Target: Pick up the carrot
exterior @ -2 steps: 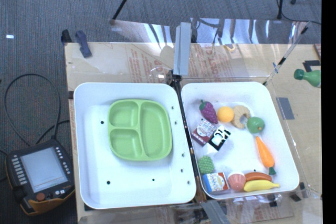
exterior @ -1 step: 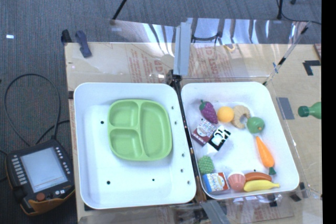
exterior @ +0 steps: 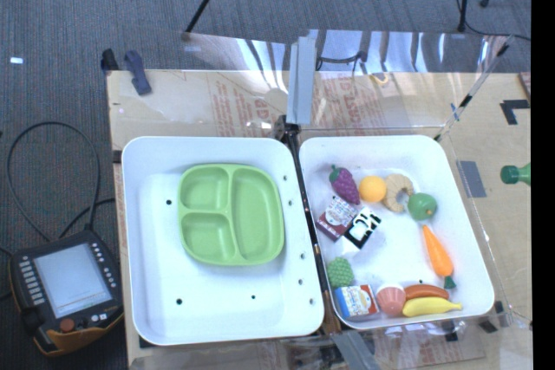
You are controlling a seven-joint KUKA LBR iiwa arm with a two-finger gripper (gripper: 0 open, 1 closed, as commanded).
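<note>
Fingers: cannot tell.
Carrot: right bin, near its right wall, below the green apple, above the banana.
Left bin: holds a green divided plate.
Right bin, other contents: purple grapes, orange.

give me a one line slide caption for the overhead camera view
Carrot lies among toy foods in the right bin; a green divided plate sits in the left bin.
</note>
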